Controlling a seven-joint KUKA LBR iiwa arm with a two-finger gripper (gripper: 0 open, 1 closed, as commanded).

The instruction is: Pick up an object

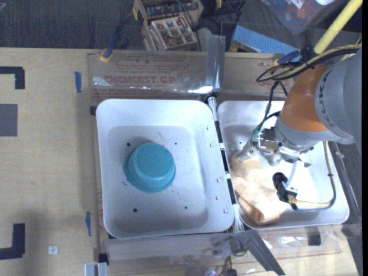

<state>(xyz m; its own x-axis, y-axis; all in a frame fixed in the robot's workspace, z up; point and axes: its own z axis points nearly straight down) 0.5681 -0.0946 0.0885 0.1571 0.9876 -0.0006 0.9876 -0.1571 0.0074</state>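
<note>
Item one, my arm (322,105): grey with an orange band, reaching in from three o'clock and hanging over the right bin (339,211). Item two, the left bin (115,119): carrying a teal bowl (150,167) upside down, sitting just toward nine o'clock of its centre. Item three, a tan cloth (256,191): lying toward six o'clock in the right bin, my gripper (261,148) hovering at its twelve o'clock edge, grip state not readable.

Two white bins (215,134) sat side by side on the wooden bench (46,171). Blue tape (77,81) marked the bench, and a box of cards (169,22) lay beyond.
</note>
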